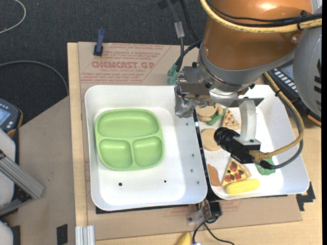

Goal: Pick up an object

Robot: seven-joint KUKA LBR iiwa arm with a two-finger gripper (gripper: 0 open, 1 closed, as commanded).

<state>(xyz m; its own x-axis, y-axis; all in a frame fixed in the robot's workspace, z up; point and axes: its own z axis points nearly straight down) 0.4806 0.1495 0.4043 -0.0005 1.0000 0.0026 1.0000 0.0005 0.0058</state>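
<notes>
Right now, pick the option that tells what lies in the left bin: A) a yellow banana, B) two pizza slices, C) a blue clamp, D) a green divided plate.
D: the green divided plate lies alone in the left bin, while the toy food, such as the pizza slice, lies in the right bin.

The bench is viewed from above at a slant by one fixed camera. Both bins, left [92,152] and right [286,137], are framed fairly closely, and the arm [255,29] is seen entering from the right.
</notes>
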